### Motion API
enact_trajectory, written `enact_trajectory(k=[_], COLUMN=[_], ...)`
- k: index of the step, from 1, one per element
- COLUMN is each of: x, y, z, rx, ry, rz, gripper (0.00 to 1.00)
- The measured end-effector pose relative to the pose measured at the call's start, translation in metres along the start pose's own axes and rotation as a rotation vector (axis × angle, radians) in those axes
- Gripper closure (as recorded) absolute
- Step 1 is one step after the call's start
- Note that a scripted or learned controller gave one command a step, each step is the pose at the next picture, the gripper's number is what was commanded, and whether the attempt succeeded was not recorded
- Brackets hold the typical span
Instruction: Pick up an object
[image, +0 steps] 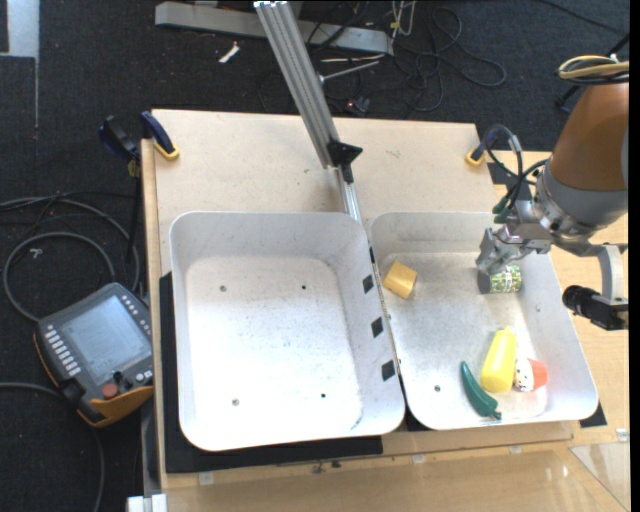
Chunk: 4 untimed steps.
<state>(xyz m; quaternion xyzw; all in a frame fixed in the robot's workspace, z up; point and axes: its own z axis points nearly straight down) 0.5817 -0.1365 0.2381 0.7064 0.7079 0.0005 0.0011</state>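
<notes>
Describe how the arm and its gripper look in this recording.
The arm has a broad orange band above a grey wrist section, with dark cables looping along its side. The gripper is a compact metallic grey two-finger unit. No markings are legible.

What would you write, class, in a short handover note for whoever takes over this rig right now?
Gripper: low in the right white bin, over a small green-and-white object; whether it grips is unclear.
Things, all in the right bin: tan block near the left wall; yellow rounded object, dark green curved piece and orange-and-white small object near the front. Left white bin sits beside it.
Done: arm positioned at the green-and-white object.
Left: confirm a grip, then lift.
</notes>
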Motion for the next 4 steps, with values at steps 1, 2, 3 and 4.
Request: enact_trajectory(k=[1,2,3,4], x=[0.047,0.093,0.145,0.200], y=[-0.006,-0.019,-0.025,-0.042], z=[-0.008,0.003,0.012,0.019], rx=[0.002,0.005,0.005,0.005], ry=[0.003,0.003,0.003,0.003], rz=[-0.006,-0.005,-0.006,-0.006], gripper=[1.00,1.00,1.00,1.00])
